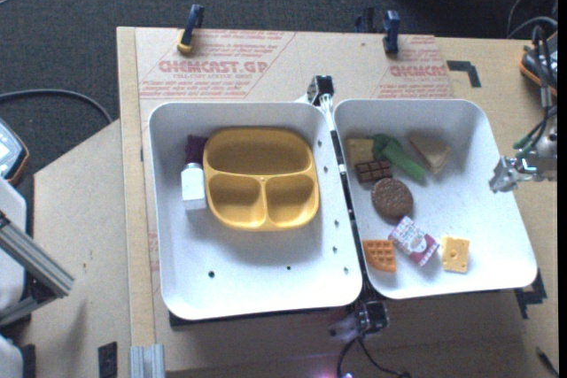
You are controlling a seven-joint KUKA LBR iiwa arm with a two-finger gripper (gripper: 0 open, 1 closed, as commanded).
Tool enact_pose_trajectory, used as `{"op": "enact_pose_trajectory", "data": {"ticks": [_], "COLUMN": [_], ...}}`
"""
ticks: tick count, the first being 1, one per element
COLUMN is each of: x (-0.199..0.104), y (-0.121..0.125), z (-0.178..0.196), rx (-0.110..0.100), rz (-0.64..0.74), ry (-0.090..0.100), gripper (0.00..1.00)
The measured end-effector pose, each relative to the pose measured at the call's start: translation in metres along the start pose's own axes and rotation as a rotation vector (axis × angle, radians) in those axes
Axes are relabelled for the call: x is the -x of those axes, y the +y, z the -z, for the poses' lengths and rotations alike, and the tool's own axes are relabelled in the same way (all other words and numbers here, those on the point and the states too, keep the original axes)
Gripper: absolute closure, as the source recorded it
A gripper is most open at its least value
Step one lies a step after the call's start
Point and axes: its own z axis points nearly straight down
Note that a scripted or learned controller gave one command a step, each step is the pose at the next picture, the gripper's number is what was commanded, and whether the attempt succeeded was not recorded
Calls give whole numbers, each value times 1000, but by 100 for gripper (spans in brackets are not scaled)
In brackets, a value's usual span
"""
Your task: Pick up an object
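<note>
The gripper [507,175] sits at the right rim of the right bin [496,142], its pale metal tip just over the bin's edge; whether its fingers are apart or together cannot be told, since the tip is small and blurred against the wall.

No object is named by the task, so any piece in the right bin would serve; these lie in a loose cluster toward that bin's left and front: a round brown cookie [391,197], a chocolate bar piece [372,169] just above it, a green vegetable [400,158] leaning across a tan bread slice [431,152], a waffle square [379,255], a small red-and-white carton [414,241] and a cheese wedge [456,253]. The cheese wedge looks nearest the gripper, yet still apart from it.

The left bin [168,217] holds a yellow divided plate [261,177], with a small white bottle [193,186] touching its left edge and a dark purple item [196,144] behind the bottle.

The risks, as a judgement: the toys are flat and low, so the fingers may close above one or skid off its top; the green vegetable and bread overlap, so a grasp there may drag both or neither; the cookie and chocolate nearly touch, leaving little room for a finger; a descent begun so near the rim may strike the bin wall.
</note>
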Motion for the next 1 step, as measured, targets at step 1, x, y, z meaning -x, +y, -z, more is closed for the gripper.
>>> {"op": "enact_pose_trajectory", "data": {"ticks": [1], "x": [0], "y": [1], "z": [13], "rx": [-3], "rz": [1], "ry": [1], "gripper": [100]}}
